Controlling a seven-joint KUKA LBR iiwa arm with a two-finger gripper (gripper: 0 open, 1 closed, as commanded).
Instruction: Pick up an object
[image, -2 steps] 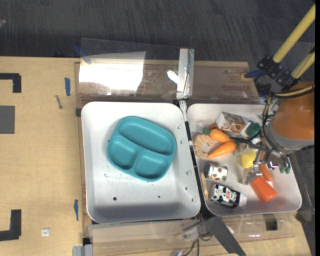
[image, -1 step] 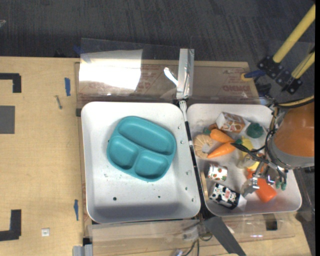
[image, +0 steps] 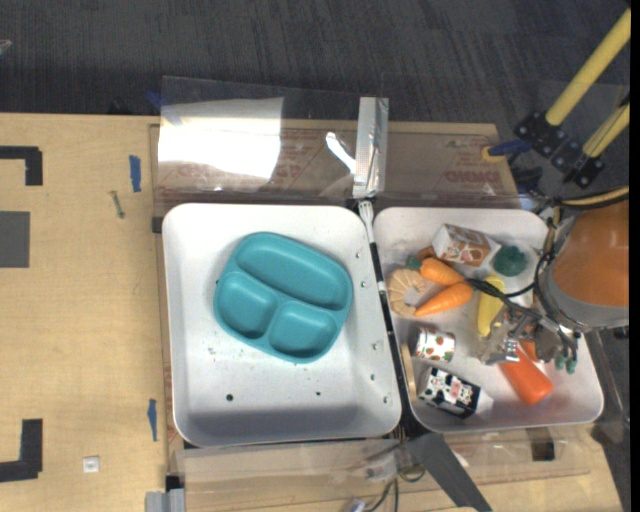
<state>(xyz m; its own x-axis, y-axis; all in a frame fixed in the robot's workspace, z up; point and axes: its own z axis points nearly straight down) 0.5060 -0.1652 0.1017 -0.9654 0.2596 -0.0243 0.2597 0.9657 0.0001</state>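
Observation:
The right bin holds several small items. Among them are two orange carrots, a round tan cookie, a small white and orange carton and a dark green piece. There are also a yellow banana, a small white can, a black and white box and an orange cylinder. My gripper reaches down into this bin from the right. It sits just below the banana and right above the orange cylinder's upper end. The gripper hides part of the bin floor.
The left bin holds a teal divided plate near its middle. The arm's orange band hangs over the right bin's right rim. A clear plastic shield stands behind the bins, and yellow bars cross the top right.

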